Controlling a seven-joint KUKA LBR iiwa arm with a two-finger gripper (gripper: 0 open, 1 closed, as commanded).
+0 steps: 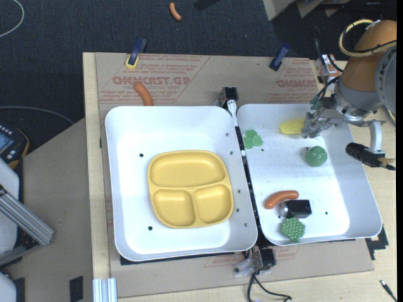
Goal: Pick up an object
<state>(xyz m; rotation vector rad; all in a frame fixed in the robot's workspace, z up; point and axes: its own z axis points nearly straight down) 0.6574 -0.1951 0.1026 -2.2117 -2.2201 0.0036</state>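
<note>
My gripper (310,129) hangs low over the back of the right bin (352,194), its tip right beside a flat yellow piece (291,128). A green ball (316,156) lies just in front of the gripper. A light green leafy piece (252,139) rests near the bin's left wall. At the bin's front lie an orange sausage (280,198), a small black block (298,208) and a knobbly green piece (293,229). Nothing shows between the fingers.
The left bin (126,168) holds a yellow three-compartment plate (189,187). An orange sausage (144,93) lies on the cardboard behind the left bin, another (175,11) on the dark floor. Clamps sit at the bench's back edge and between the bins.
</note>
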